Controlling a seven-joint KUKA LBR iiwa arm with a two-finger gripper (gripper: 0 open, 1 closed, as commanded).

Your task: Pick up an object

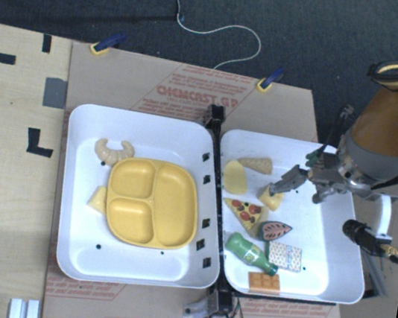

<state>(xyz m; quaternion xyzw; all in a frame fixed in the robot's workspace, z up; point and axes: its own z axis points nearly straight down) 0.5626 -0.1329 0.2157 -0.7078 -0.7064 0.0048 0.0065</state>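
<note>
The nearest candidate for the pick is the small pale yellow cheese wedge (pixel 271 198), lying on the floor of the right bin (pixel 320 246); I am using this wedge as the landmark for everything else. The gripper (pixel 282 186) is hanging directly over it, dark fingers angled down toward its upper edge. Whether the fingers are parted, closed or already pinching the wedge cannot be told, since they are merging into one dark shape from above.

Judging by its look, the wedge is a toy food piece: light, stiff, probably smooth plastic and so somewhat slippery, and in no way fragile. Its sloping faces are likely to squirt out of a pinch, so the safer hold is across the two flat parallel sides near the thick end, low to the bin floor.

Just left of the wedge a larger yellow cheese piece (pixel 234 176) is lying, and above and left of it a cream cone-shaped piece (pixel 256 163). Just below and left of the wedge is the pizza slice (pixel 245 212), close enough to be nudged. Directly below sits a watermelon slice (pixel 274 230), farther below a speckled cracker (pixel 285 256), an orange waffle (pixel 264 282) and a green bottle (pixel 250 252).

Well to the wedge's left, in the left bin (pixel 76 194), a yellow divided plate (pixel 152 202) is resting, with a croissant (pixel 113 151) beside its upper left rim.
</note>
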